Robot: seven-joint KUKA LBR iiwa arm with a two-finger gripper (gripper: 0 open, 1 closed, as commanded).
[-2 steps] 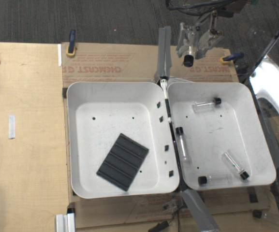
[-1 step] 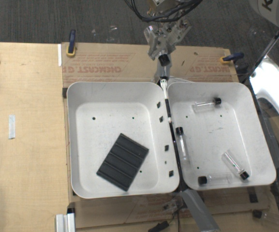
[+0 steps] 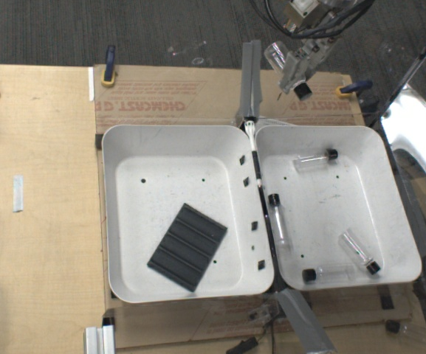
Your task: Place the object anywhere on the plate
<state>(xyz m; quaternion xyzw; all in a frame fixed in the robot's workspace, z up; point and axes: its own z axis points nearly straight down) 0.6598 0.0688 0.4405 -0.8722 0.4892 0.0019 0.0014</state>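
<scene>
A black ridged plate (image 3: pixel 188 246) lies flat and turned at an angle on the floor of the left bin (image 3: pixel 124 198). My gripper (image 3: pixel 294 80) hangs high over the back rim of the right bin (image 3: pixel 390 198). A clear tube (image 3: pixel 276 53) with a black cap (image 3: pixel 302 90) looks pinched crosswise between its fingers: the clear end sticks out up-left and the cap down-right. The gripper is well to the right of and behind the plate.
Several more clear tubes with black caps lie in the right bin: one at the back (image 3: pixel 314 159), one along the left wall (image 3: pixel 277 223), one at front right (image 3: pixel 359 251). Cardboard (image 3: pixel 168 98) lies under the bins. Cables (image 3: pixel 323 13) hang near the wrist.
</scene>
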